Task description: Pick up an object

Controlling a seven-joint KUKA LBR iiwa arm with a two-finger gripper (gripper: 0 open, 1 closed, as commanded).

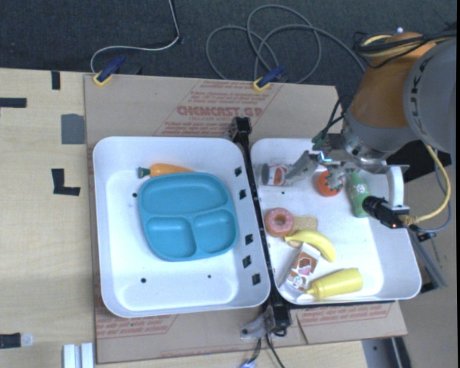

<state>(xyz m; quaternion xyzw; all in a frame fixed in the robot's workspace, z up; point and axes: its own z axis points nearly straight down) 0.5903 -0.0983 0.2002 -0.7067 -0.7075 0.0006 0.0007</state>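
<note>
Yellow bottle (336,282) by right bin's (391,240) front rim, claw (316,169) released over tomato (327,184), open floor mid-bin.

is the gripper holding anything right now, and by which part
Cannot be told. The gripper sits low over the right bin by a red-orange object, but no object shows between its fingers.

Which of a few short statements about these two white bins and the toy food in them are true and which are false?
1. The blue divided plastic plate lies in the left white bin. True.
2. The orange toy carrot lies in the right white bin. False: it lies in the left bin, at the plate's far edge.
3. The pink-frosted toy doughnut lies near the yellow toy banana. True.
4. The yellow squeeze bottle stands upright. False: it lies on its side.
</note>
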